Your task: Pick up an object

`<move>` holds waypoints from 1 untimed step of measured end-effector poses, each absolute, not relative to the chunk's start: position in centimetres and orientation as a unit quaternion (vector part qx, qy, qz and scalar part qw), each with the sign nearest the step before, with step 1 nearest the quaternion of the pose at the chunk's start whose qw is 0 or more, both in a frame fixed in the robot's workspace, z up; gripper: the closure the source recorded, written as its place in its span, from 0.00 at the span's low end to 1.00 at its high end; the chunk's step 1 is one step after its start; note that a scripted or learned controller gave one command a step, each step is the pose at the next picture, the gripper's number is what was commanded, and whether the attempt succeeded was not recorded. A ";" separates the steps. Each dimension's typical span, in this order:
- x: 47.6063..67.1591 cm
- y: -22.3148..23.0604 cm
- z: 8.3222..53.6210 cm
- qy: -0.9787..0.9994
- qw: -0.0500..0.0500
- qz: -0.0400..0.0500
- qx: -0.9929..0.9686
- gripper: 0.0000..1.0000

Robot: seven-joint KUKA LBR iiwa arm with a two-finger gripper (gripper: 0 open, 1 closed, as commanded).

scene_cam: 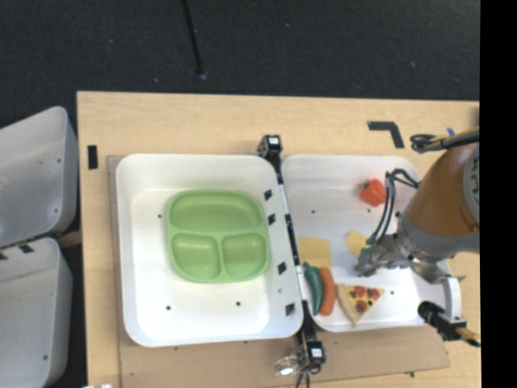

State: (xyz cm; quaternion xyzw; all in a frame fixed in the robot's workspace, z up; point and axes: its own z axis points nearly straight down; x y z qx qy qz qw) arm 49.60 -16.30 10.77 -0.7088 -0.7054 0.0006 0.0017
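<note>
No readable text, label or number appears anywhere, as far as this view resolves.

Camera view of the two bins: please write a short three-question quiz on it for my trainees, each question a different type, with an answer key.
1. True or false: the green divided plate lies in the same bin as the pizza slice.
2. Multiple choice: which item lies nearest the gripper? A) the orange-red piece B) the small yellow piece C) the green divided plate
3. Fill in: the carrot lies against the ___ wall of the right bin, beside a green vegetable.

Key: 1 false; 2 B; 3 left, by the divider.
</note>
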 end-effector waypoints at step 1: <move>50.5 -15.9 15.4 -0.708 -0.002 -0.001 -0.706 1.00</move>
